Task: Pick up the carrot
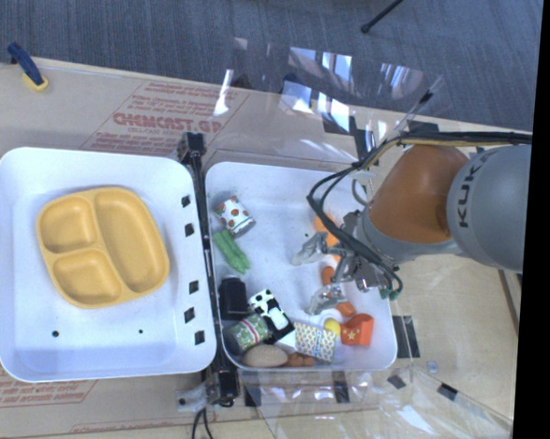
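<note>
Camera view: gripper (330,276) down in right bin (287,182), toward its right edge. Carrot (328,273) orange sliver right at fingertips; whether gripped, cannot tell. Red block (357,330) and orange piece (345,311) just below. Green pod (231,250), small can (235,216) leftward. Yellow tray (101,245) in left bin (23,337).

Grey arm (497,206), orange band (417,196), black cables (338,185), silvery claw (320,275)

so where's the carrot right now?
In the right bin, toward its right side: the carrot sits right at the gripper, partly hidden by it, above the red-orange toy.
</note>
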You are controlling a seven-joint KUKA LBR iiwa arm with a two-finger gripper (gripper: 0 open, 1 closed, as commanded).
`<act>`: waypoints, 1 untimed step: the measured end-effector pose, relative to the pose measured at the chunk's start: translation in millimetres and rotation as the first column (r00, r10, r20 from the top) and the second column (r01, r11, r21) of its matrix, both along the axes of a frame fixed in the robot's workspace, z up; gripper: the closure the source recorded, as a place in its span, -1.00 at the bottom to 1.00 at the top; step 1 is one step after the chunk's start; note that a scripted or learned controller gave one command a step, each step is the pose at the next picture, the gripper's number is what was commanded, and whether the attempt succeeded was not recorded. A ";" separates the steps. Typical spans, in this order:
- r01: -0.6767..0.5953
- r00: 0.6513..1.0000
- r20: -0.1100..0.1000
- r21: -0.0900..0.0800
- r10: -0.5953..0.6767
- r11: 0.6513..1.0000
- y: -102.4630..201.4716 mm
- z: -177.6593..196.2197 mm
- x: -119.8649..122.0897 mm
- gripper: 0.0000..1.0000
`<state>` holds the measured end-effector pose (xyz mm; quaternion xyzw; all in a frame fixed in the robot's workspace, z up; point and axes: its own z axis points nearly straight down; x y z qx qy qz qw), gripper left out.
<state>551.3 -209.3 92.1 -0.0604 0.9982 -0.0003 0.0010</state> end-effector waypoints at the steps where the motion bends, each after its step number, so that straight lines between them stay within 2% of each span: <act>1: -0.008 1.000 0.003 0.000 0.008 1.000 2.7 11.0 2.3 1.00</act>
